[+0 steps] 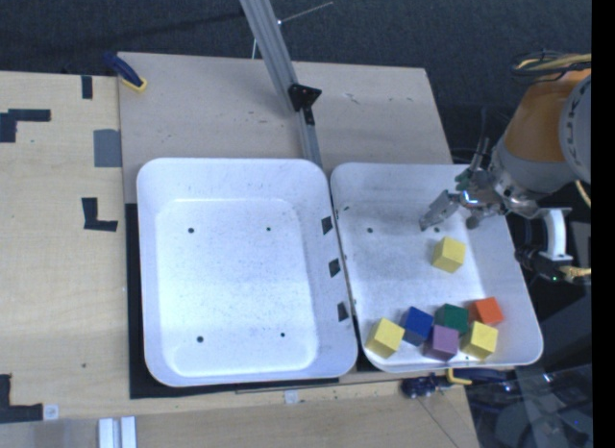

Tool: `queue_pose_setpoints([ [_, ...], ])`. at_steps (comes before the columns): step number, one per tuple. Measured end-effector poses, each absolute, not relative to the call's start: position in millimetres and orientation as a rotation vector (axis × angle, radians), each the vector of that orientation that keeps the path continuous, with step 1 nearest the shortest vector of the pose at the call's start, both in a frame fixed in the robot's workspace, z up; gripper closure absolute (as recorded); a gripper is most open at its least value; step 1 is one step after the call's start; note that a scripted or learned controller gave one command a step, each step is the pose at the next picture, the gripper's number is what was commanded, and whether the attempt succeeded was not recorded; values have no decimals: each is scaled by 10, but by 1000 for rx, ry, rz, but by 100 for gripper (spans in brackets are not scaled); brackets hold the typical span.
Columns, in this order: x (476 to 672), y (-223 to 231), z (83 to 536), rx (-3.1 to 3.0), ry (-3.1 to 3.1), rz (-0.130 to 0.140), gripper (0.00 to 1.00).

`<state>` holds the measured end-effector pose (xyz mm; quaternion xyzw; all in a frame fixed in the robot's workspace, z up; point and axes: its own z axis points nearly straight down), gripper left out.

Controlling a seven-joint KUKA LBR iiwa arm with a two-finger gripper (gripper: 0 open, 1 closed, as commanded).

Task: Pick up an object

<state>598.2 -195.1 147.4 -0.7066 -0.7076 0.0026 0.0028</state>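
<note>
In the camera view, the grey arm with its orange band [538, 129] enters from the right edge of the frame, and its claw [439, 213] hangs over the upper part of the right bin [384, 186]. The claw's fingers stand apart, with nothing between them.

Just below the claw, near the middle right of that bin, lies a lone yellow cube [448, 255], close to the fingertips but not held. Along the bin's lower edge sits a cluster of blocks: a yellow block [386, 337] at the left end, then a blue block [418, 323], a purple block [444, 341], a green block [452, 318], another yellow block [481, 340] and an orange block [488, 311] at the right.

The left bin [154, 244] fills the centre left of the frame beside it. Both bins rest on the pale wooden worktop [58, 167], and a slanted metal rail [269, 33] crosses the upper middle.
</note>
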Motion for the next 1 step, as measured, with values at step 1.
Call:
queue_pose_setpoints([
  [1,5965,-1938,927,-2216,-2220,8,0],
])
